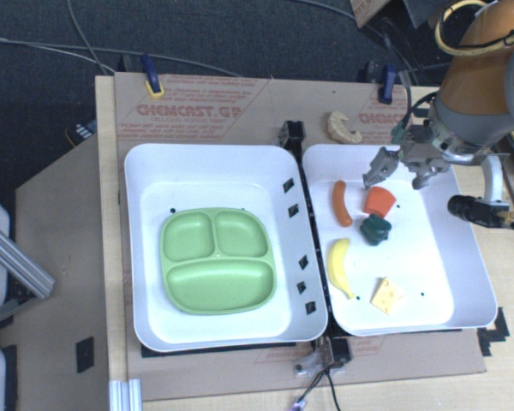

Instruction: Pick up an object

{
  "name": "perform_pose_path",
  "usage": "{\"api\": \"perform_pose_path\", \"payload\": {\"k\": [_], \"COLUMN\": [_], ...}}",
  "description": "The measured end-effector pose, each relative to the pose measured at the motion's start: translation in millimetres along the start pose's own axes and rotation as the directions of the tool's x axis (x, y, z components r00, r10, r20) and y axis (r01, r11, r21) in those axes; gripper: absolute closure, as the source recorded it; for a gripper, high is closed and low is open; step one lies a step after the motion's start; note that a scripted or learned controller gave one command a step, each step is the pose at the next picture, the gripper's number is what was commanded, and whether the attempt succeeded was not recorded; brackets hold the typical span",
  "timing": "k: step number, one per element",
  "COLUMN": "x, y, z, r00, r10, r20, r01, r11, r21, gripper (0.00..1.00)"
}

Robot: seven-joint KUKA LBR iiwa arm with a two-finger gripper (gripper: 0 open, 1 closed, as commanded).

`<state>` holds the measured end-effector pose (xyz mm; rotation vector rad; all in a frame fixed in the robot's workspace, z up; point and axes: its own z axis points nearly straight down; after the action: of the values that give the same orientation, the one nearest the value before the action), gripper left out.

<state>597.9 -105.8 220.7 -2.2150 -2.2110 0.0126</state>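
Note:
The right bin holds an orange-red carrot-like piece, a small orange cup-shaped piece, a dark green lump, a yellow banana and a yellow cheese wedge. My gripper hangs over the bin's far edge, just above and right of the orange piece. Its two fingers are spread apart with nothing between them.
The left bin holds a green divided plate. A beige curled object lies on the bench behind the right bin. Blue clamps grip the board's far edge. A black handle-like part sticks out at the right.

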Motion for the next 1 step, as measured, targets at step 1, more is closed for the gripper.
{"api": "perform_pose_path", "payload": {"k": [1], "x": [0.1], "y": [2.5], "z": [-7.1], "r00": [1.000], "r10": [-0.003], "r20": [0.002], "r01": [0.003], "r11": [1.000], "r21": [-0.013], "gripper": [0.00]}}
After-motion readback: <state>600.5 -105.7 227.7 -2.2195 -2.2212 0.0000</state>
